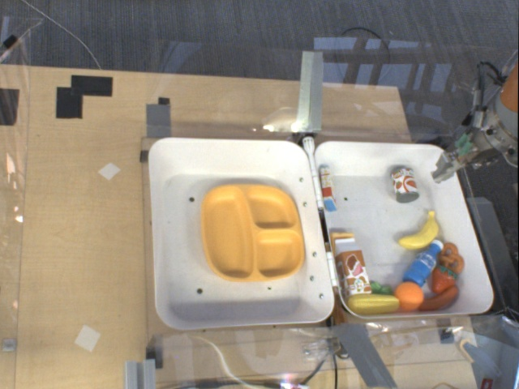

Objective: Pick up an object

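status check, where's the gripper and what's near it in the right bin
Gripper at right bin's far right rim, holding nothing. Nearest: small can, loose; banana beyond it. Nothing blocking the can.

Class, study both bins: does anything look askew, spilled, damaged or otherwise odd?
Nothing looks spilled or broken. The yellow tray lies flat in the left bin. In the right bin, most items crowd the near corner, while the small can sits apart on its side.
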Motion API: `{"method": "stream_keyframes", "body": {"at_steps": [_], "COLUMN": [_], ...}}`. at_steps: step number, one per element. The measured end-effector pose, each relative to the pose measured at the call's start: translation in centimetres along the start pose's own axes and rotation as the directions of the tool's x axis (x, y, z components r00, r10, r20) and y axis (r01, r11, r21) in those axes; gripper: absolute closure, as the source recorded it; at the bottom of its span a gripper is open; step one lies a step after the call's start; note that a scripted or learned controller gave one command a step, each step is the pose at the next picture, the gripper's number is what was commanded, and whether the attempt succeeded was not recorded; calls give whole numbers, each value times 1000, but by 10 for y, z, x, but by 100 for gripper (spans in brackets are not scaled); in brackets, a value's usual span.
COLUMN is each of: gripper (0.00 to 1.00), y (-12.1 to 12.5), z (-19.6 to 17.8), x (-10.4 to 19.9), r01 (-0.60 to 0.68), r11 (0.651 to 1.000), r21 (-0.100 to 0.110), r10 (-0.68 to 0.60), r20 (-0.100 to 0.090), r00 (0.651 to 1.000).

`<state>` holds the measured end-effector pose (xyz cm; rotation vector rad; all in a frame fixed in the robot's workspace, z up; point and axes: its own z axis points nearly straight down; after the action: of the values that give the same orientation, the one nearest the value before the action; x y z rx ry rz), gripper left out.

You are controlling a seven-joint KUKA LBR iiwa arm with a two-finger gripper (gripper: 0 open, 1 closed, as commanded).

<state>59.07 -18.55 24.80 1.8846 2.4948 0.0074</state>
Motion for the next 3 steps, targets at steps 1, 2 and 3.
{"method": "stream_keyframes", "body": {"at_steps": [1, 2, 3], "gripper": [100, 0, 0], "y": [-25, -22, -29], "z": [124, 120, 157], "x": [-12, -13, 17], "r01": [-390, -389, -645], "r11": [921, 921, 764], "r21": [20, 11, 13], "r10": [390, 389, 645], "r20": [-4, -2, 0], "r00": [921, 921, 764]}}
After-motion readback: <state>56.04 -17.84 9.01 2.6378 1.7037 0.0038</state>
